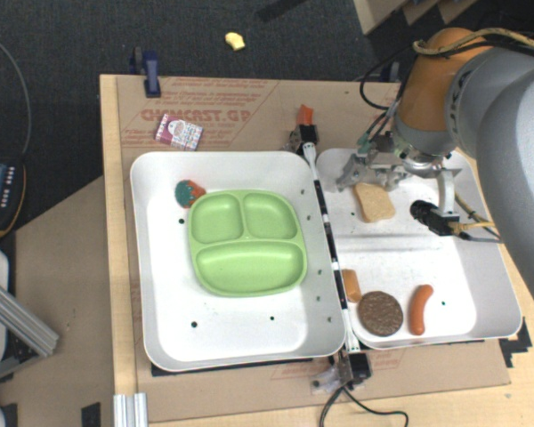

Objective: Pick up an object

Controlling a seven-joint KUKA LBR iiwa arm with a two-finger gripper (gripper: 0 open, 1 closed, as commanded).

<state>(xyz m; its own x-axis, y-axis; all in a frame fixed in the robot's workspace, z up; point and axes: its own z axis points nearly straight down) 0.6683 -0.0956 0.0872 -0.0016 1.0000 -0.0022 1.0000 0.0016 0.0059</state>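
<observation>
In the right bin lie a tan bread slice near the far left corner, a round brown patty, an orange-red sausage and a small orange block by the left wall. My gripper hangs low over the far end of this bin, right at the top edge of the bread slice. Nothing is visibly lifted off the bin floor. In the left bin a small red and green item rests beside a green divided plate.
The grey arm with its orange band fills the upper right, above the right bin's far side. A black part of the arm juts over the bin's middle. A pink packet and a blue clamp sit on the cardboard behind the left bin.
</observation>
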